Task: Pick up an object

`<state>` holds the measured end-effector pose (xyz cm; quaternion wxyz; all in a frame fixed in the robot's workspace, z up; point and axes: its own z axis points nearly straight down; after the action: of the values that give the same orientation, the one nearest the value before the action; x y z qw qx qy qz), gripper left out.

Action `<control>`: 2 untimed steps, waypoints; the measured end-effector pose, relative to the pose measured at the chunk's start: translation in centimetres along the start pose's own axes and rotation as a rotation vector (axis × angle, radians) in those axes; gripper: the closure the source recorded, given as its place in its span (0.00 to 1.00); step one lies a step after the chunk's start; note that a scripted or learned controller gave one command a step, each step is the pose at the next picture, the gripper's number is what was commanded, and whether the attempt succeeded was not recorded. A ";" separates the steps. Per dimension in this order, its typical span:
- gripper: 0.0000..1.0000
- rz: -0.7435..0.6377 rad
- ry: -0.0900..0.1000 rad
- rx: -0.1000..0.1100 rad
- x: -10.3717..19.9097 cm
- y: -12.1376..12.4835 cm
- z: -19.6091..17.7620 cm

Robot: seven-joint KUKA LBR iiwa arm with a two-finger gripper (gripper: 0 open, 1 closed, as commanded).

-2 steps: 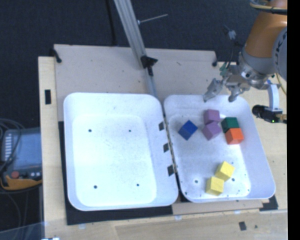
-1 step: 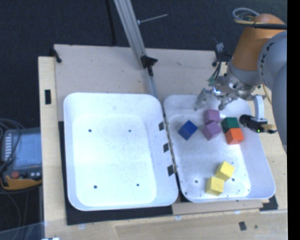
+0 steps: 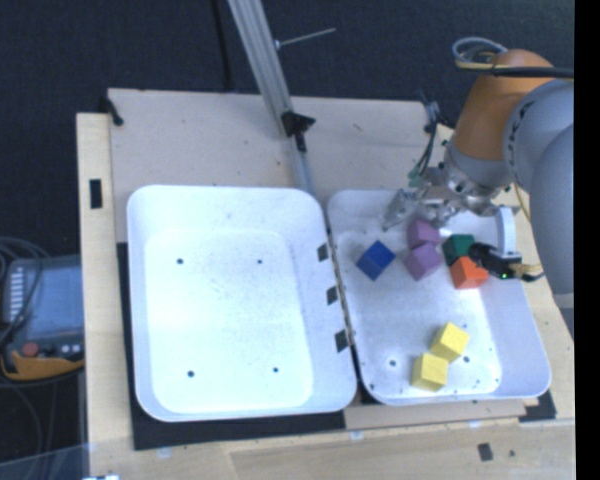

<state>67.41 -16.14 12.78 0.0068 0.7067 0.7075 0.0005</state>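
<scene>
The pale worktop (image 3: 210, 138) carries two shallow white bins side by side, and the left bin (image 3: 230, 298) is the larger patch of white, with a few dark specks on its floor. The right bin (image 3: 480, 388) holds all the blocks. The grey arm (image 3: 545, 168), with its orange band (image 3: 495, 103) above the wrist, reaches in over that bin's far right corner, and the jaws (image 3: 425, 208) hang low over the bin's upper part; from this slant the metal linkage crowds them, so I cannot tell whether they stand apart or together. A slim aluminium post (image 3: 265, 53) rises at a tilt from the worktop behind the bins, and a handheld control pendant (image 3: 40, 313) lies off the worktop's left edge. Among the blocks, two purple ones sit closest to the jaws: the upper purple block (image 3: 423, 233) lies directly beneath them, seemingly touching or nearly so, and the lower purple block (image 3: 421, 260) rests just beside it. A blue block (image 3: 376, 260) lies to their left, apart from them. A green block (image 3: 459, 247) and an orange block (image 3: 468, 271) sit together to the right of the purple pair. Two yellow blocks (image 3: 440, 356) rest near each other toward the bin's near edge, well apart from the jaws.
</scene>
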 end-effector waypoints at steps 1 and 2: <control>1.00 0.001 0.000 -0.007 -0.1 0.2 -1.4; 1.00 0.003 0.006 0.002 -0.2 -0.1 -7.9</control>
<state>67.26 -16.31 20.69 0.0038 0.7077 0.7065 0.0020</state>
